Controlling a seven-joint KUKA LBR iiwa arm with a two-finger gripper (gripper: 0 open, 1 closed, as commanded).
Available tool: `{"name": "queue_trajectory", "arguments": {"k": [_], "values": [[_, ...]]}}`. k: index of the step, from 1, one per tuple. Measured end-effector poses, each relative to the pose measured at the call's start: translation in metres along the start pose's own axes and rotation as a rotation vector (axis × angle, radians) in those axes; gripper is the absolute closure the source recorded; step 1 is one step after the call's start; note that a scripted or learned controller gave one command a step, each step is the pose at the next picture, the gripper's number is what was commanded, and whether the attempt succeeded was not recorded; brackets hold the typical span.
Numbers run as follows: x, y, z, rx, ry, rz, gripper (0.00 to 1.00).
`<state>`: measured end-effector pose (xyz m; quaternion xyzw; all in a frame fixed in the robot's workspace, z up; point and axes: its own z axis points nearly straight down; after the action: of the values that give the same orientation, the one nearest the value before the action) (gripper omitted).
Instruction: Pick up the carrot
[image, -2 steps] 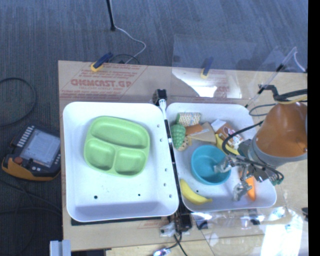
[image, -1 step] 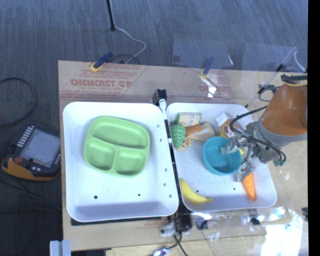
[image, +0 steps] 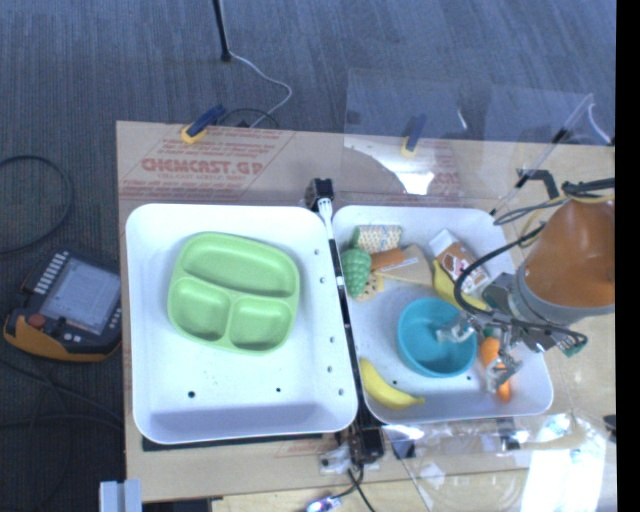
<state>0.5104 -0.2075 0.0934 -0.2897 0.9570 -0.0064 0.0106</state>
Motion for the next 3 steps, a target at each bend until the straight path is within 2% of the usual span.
{"name": "queue_trajectory", "arguments": {"k": [1, 2, 3], "values": [[-0.005, -0.002, -0.016, 0.010, -0.007, -0.001, 1.00], [-0.003, 0.001, -0.010, 0.000, -0.001, -0.002, 0.00], [0.006, 0.004, -0.008, -0.029, -0.009, -0.320, 0.00]]}}
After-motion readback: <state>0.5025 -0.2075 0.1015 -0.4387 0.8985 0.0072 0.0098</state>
